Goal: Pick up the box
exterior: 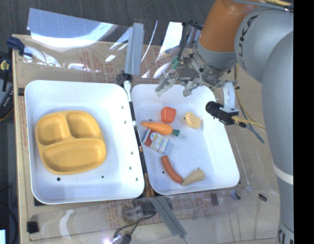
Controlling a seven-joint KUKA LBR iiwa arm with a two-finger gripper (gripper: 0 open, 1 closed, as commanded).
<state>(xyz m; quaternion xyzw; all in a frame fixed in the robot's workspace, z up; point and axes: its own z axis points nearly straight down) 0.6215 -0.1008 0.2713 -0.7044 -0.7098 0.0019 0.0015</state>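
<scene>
1. Cardboard-looking small printed box (pixel 158 143) — white with red and green markings — lies flat in the right white bin (pixel 218 151), long axis slanting toward the bin divider.
2. My metal two-finger gripper (pixel 176 88) hovers above the bin's far edge — fingers spread, nothing between them.
3. Just beside the box: a smooth orange carrot (pixel 158 127).

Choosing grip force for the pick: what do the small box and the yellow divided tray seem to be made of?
The box looks like printed cardboard or thin plastic, matte with colourful graphics; its flat faces suggest a carton, though the picture is too coarse to be sure. The yellow divided tray looks like moulded plastic, smooth and slightly glossy, with rounded compartment walls and soft highlights.
</scene>
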